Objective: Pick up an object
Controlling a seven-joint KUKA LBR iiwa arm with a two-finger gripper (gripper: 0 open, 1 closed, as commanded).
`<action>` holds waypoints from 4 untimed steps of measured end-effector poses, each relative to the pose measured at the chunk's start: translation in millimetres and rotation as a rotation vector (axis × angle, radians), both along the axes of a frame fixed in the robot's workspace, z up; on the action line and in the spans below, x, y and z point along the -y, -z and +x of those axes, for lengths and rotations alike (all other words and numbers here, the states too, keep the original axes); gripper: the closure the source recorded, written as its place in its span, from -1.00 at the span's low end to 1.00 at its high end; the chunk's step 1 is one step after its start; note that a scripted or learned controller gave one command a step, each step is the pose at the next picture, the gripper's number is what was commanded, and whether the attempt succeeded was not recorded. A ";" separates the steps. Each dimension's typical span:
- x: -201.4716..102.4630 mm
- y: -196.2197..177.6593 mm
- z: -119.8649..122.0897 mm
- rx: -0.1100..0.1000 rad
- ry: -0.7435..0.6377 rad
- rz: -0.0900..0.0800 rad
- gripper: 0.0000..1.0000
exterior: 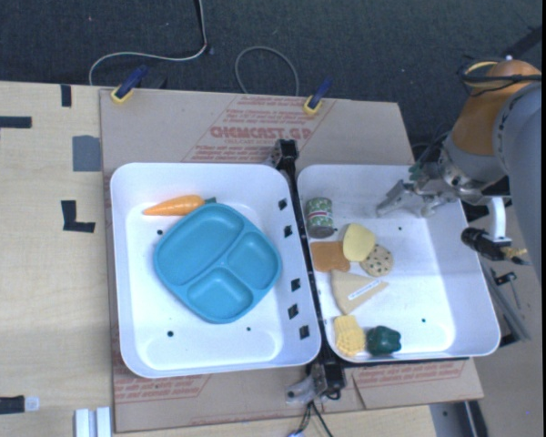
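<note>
While the gripper (409, 195) hangs over the far part of the right bin (437, 330), nothing sits between its spread fingers, so it is released and the pick has, by my judgement, not yet begun in earnest: reaching, closing and lifting are all left. No object is singled out by the task; the candidates lie clustered in that bin, against the wall it shares with the left bin (141, 349). Taking the pale yellow lemon-like piece (358, 242) as landmark, a small green-labelled can (319, 215) stands just beyond it toward the dividing wall, a speckled cookie (377, 261) touches its near side, and a tan slice (328, 258) lies beside it. Nearer the bin's front edge sit a yellow waffle-like piece (348, 335) and a dark green lump (383, 340). The gripper is near the landmark but apart from it.
</note>
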State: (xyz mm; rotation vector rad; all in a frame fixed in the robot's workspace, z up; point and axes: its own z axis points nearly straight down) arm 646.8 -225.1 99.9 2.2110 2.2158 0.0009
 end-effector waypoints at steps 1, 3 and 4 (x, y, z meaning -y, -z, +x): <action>-73.3 14.6 23.2 -0.006 -0.004 0.005 -1.00; -112.5 11.7 -87.6 0.004 0.003 0.000 -1.00; -129.2 12.4 -91.6 0.001 0.002 0.002 -1.00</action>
